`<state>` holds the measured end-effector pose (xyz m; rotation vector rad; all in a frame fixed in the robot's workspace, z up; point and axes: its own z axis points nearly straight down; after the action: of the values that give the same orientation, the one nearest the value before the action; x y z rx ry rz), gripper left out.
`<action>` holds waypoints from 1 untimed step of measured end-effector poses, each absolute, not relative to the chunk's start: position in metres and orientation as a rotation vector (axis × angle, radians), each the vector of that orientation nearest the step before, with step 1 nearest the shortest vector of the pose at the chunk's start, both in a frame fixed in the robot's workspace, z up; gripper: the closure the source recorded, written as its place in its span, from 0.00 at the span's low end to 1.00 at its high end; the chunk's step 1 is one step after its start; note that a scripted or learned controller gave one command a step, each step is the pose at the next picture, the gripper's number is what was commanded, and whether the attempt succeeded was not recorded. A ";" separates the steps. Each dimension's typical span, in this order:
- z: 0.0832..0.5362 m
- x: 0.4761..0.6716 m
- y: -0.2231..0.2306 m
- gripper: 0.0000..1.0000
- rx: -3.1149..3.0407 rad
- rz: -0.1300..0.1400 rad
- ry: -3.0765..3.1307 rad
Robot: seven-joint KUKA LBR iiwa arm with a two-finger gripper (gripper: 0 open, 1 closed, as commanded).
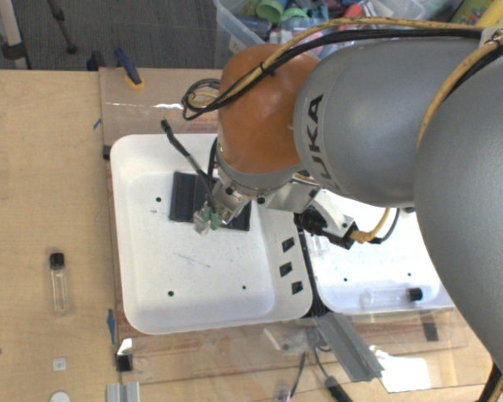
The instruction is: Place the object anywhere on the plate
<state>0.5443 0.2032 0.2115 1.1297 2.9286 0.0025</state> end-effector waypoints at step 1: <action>0.170 0.522 0.220 1.00 0.999 0.000 2.980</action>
<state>0.5220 0.2199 0.1702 0.9992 2.9799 -0.0002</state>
